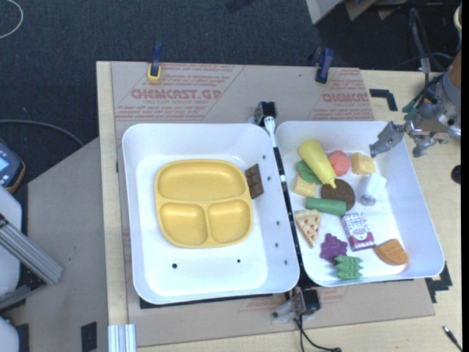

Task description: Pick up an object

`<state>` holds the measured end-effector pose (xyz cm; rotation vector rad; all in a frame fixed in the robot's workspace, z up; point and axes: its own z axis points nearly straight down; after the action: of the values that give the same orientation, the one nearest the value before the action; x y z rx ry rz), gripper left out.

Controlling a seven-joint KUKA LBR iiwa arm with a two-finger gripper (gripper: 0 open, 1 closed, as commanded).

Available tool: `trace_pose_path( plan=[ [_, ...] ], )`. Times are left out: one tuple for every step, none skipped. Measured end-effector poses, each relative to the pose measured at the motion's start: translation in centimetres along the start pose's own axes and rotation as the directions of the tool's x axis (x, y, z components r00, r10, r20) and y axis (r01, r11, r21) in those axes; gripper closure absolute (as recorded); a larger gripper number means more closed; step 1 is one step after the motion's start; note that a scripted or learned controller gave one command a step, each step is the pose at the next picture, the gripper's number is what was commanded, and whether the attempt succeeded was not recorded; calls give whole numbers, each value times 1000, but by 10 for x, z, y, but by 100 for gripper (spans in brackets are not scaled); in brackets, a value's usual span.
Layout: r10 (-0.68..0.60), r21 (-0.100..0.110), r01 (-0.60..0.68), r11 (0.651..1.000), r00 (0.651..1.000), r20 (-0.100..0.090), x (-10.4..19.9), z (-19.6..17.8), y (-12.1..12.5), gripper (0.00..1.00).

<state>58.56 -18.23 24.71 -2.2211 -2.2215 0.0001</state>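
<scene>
The right bin (421,196) holds several toy foods: a yellow banana (316,160), a red tomato (339,161), a small yellow piece (363,163), a brown cookie (338,192), a green cucumber (325,205), a white bottle (374,188), a pizza slice (309,227), purple grapes (333,248), a pink carton (358,232), an orange bread piece (392,252) and a green piece (349,267). My gripper (403,144) hovers over the bin's far right corner, open, with nothing between its fingers. The small yellow piece lies just left of and below its left finger (384,141).
The left bin (139,196) holds a yellow divided plate (203,202) and a brown chocolate piece (254,181) at the plate's right edge. A black divider strip (282,196) runs between the bins. Clamps (154,68) (323,63) sit at the board's far edge.
</scene>
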Motion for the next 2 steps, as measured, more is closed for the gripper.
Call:
trace_pose_path(
  plan=[
    [0, 7, 0, 1000, 1000, -2, -2, 52, 9, 0],
    [-1, 6, 1, 1000, 1000, -2, -2, 100, 17, 0]
  ],
)
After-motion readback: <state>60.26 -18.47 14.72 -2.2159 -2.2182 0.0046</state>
